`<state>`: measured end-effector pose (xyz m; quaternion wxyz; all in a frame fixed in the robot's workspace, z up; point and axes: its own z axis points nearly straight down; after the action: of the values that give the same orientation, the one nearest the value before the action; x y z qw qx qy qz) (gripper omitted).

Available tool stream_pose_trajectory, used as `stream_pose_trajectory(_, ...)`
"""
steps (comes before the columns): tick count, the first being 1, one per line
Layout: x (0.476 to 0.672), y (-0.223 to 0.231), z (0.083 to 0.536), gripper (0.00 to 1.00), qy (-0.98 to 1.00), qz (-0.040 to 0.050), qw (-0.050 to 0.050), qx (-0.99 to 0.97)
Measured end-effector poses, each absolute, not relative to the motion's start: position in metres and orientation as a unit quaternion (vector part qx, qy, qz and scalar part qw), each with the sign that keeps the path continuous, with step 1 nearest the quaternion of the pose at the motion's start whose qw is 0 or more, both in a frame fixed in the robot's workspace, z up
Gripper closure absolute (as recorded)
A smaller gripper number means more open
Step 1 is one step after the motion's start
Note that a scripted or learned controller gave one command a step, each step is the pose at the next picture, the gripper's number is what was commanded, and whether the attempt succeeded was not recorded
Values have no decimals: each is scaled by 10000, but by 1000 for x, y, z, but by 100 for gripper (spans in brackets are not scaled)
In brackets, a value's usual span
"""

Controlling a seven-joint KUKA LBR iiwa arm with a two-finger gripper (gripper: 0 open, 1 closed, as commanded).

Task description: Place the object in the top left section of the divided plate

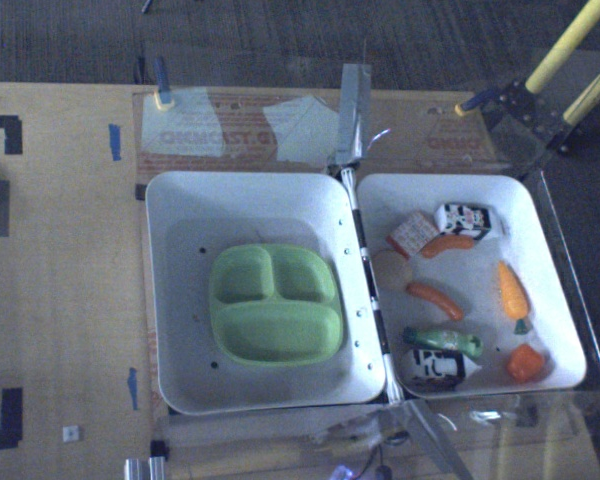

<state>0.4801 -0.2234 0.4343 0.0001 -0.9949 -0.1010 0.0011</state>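
Along the near edge of the right bin (565,298), toys are crowded: a black-and-white carton (438,366) touching a green item (445,341), so two might be caught together. Which is meant cannot be told. The divided plate (275,305) lies mid left bin (170,268); its small far-left section (238,275) could be missed. The claw's state and its relation to the toys cannot be told.

Green divided plate (276,304) in left bin (170,218); toy foods in right bin (550,258).
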Motion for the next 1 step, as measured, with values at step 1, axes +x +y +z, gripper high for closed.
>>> stream_pose_trajectory(1, 480, -223, 434, 100, -1014, 13, 1, -9948)
